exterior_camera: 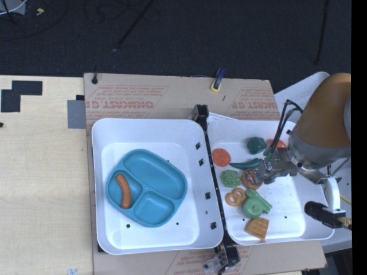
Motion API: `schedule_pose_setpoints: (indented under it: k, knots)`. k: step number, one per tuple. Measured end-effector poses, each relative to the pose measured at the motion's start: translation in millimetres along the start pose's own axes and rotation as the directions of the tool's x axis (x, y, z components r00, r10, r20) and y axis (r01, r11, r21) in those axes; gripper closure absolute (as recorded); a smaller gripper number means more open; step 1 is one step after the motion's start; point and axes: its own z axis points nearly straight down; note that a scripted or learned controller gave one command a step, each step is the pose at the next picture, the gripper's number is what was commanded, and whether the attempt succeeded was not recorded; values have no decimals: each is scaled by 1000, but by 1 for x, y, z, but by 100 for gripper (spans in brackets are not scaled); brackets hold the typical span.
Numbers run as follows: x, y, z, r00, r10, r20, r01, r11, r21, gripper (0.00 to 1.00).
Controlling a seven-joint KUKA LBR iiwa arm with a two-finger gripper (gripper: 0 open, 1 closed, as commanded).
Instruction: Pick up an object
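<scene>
The right bin (pixel 287 225) holds toy foods: a red-orange tomato slice (pixel 221 157), a dark green pepper (pixel 245 164), a teal lump (pixel 256 145), a green broccoli (pixel 230 179), a pretzel (pixel 234 197), a brown doughnut (pixel 250 179), a green toy (pixel 256 205) and a waffle (pixel 257 228). My gripper (pixel 265 173) reaches in from the right and hangs low right over the doughnut's right side. Whether anything sits between its tips is hidden by the gripper body.
The left bin (pixel 109 136) holds a blue divided plate (pixel 155 182) with an orange sausage (pixel 123 190) in its left compartment. A black divider (pixel 210 176) separates the bins. The arm's orange band (pixel 327 110) looms over the right bin's far right edge.
</scene>
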Motion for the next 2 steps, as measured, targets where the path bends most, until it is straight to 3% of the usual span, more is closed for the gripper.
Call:
schedule_pose_setpoints:
  k: [1,2]
  knots:
    - [37,-11,-7,1000,2,1,-2,1000,0,100]
    - [42,-6,0,1000,4,2,-4,1000,1,100]
